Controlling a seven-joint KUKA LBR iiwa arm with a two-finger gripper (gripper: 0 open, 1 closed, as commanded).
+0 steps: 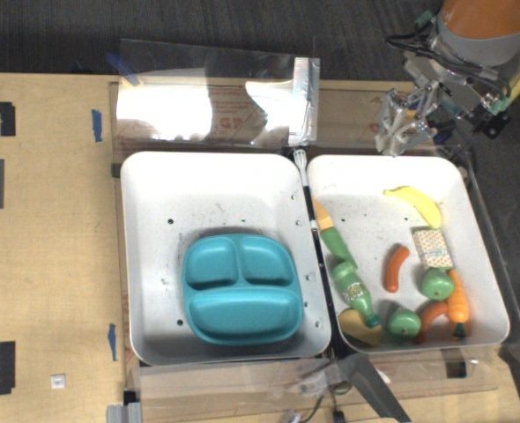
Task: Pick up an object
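Observation:
The right bin [366, 194] holds a pile of toy food. A yellow banana [416, 203] lies near its back, with a checkered cracker block [433, 247] and a red sausage [395, 268] below it. A green bottle [346, 276] lies along the left wall. Two green apples [436, 284] [404, 323], an orange carrot [456, 300] and a brown piece [359, 327] crowd the front. My gripper [404, 129] hangs above the bin's back rim, right of centre, with nothing between its fingers; the fingers look spread apart.
The left bin [154, 192] bears a teal divided tray [240, 288]. A clear plastic sheet with a foil edge [242, 104] lies behind the bins. Cardboard [40, 236] covers the bench to the left. Cables hang by the arm's wrist [480, 25].

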